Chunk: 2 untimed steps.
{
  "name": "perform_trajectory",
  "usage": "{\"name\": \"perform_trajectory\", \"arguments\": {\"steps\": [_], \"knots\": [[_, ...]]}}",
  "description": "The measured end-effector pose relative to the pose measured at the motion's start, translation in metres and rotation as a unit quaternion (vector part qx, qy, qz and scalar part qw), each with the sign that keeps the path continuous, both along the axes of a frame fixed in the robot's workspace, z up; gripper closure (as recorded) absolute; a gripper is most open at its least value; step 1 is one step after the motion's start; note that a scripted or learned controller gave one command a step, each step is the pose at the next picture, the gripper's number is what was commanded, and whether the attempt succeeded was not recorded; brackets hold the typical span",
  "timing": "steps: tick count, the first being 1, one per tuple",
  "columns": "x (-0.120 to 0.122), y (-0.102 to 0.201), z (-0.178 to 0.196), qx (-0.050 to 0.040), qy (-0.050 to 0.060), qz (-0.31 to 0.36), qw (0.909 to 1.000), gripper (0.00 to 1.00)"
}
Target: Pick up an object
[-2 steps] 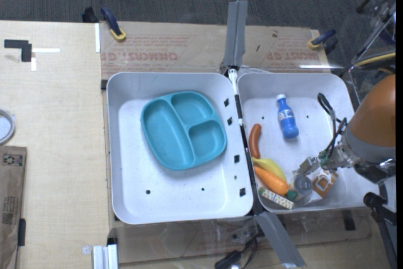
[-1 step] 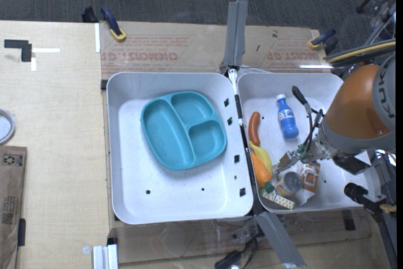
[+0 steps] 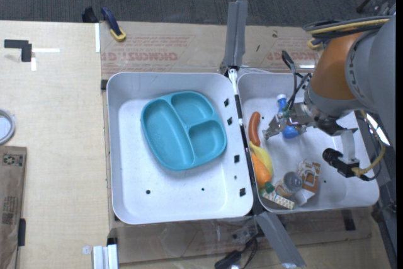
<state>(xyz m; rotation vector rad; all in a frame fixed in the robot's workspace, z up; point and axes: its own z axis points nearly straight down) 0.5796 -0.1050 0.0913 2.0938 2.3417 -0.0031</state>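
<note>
My gripper (image 3: 277,126) hangs low in the right bin (image 3: 352,198), near its upper middle. A small blue object (image 3: 291,131) lies right beside and partly under it. Whether it is held is hidden. A blue-and-white piece (image 3: 281,100) sits just above the gripper. To its left a red sausage-shaped toy (image 3: 254,126) lies along the bin's left wall. Below that are a yellow toy (image 3: 262,160) and an orange one (image 3: 259,175).
A blue divided plate (image 3: 184,129) lies in the left bin (image 3: 126,198). At the right bin's front lie a grey cup (image 3: 291,182), a brown-and-white packet (image 3: 308,174) and a pale flat block (image 3: 278,200). The arm's grey and orange body (image 3: 343,72) overhangs the right bin's far right.
</note>
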Motion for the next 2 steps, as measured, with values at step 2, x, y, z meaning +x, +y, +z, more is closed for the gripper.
{"name": "perform_trajectory", "arguments": {"steps": [2], "knots": [[0.080,0.063,0.126,-0.0005,-0.001,-0.044,0.9990,1.00]]}}
